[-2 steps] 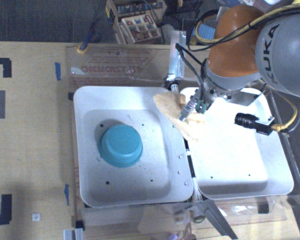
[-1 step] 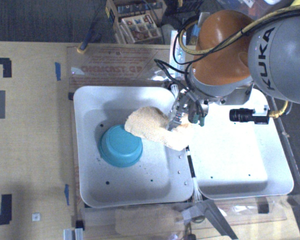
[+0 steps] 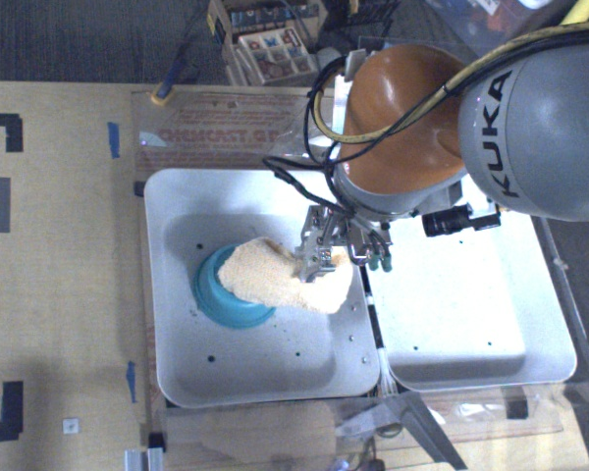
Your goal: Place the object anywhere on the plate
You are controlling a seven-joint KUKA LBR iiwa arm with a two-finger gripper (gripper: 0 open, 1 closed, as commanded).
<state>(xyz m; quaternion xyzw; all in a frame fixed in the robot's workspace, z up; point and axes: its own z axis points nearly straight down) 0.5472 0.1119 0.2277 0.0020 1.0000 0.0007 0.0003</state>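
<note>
Over the left bin [image 3: 177, 361], near its right wall, my gripper [image 3: 319, 258] hangs low, its metal fingers [image 3: 312, 248] reaching down to the right end of the object, a pale yellow sponge-like slab [image 3: 275, 278]. My fingertips sit right at the slab's edge; whether they are spread or pinching it I cannot tell, because my own wrist and cables crowd that spot. That slab lies about midway across the bin's floor, tilted, with its left end resting over the blue plate [image 3: 221, 297] and its right end reaching toward the bin's right wall. Only a crescent of the plate shows, at the slab's left and lower side. Beside it, the right bin [image 3: 471, 332] touches the left one along their shared wall. My grey arm with its orange band [image 3: 398, 116] crosses the far edges of both bins from the right.
</note>
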